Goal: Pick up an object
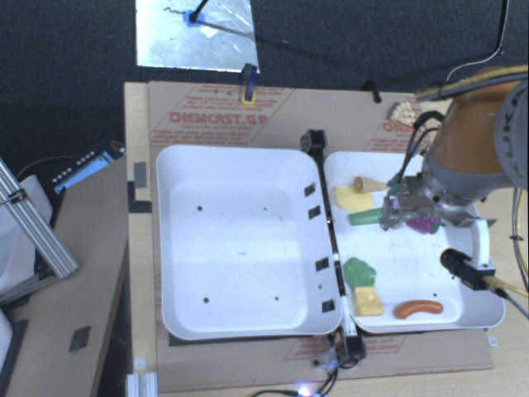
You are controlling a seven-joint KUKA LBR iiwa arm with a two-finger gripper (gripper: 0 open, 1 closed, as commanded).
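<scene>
While hovering low over the far part of the right bin (488,308), the end effector (395,212) is sitting just right of a green stick-shaped object (364,217), whose long axis is running left to right, its right end almost touching the tip. A purple object (425,223) is lying just right of the tip. Whether the end effector is spread or pinching cannot be told. Cardboard (216,110) on the counter is reading "CHEMCAST GP" in red.
</scene>
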